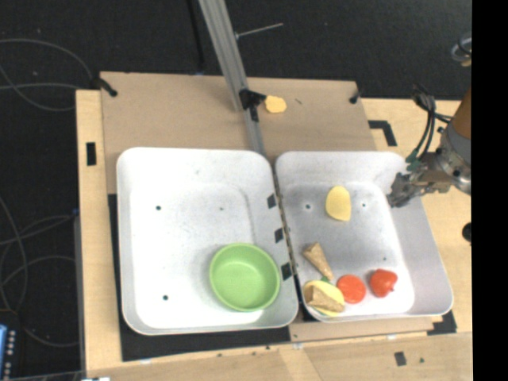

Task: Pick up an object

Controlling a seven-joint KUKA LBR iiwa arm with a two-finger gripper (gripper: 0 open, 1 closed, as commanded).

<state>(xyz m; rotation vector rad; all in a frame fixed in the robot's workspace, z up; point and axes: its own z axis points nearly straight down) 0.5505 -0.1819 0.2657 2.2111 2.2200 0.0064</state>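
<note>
Black flooring surrounded your bench [182,109], which bore two white bins; the left bin [159,189] held a green bowl [244,276]; the right bin [413,244] held a yellow piece [338,203] near its middle, a tan wedge [317,257], and two red items [367,286] along the front; your gripper [402,187] hung over that bin's right rim, holding nothing, and I could not tell its state.

I see a bowl [244,275] low in the left bin [159,181]; food pieces [338,203] cluster in the right bin [421,252], gripper [401,187] at its upper-right rim.
</note>
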